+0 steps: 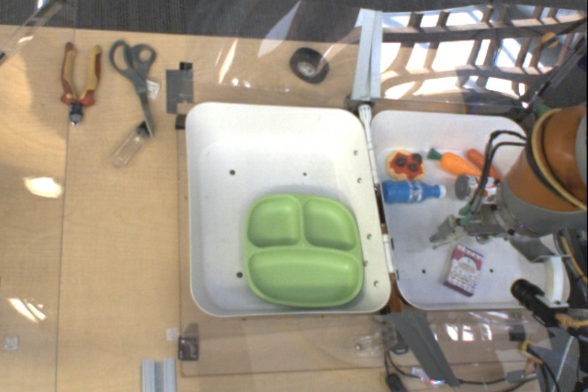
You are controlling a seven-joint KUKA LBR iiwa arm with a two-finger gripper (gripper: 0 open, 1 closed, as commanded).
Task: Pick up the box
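Maroon-and-white small box [465, 271], slightly tilted, flat in right bin [413, 285].

a robot lab — wooden bench [92, 271], pliers [78, 80], scissors [135, 73], plexiglass guards [276, 32].

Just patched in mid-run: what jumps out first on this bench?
The green divided plate dominates the left bin. In the right bin, the arm's claw hovers just above the small dark red box, with a blue bottle, toy carrot and pizza slice further back. Scissors and pliers lie outside, far left.
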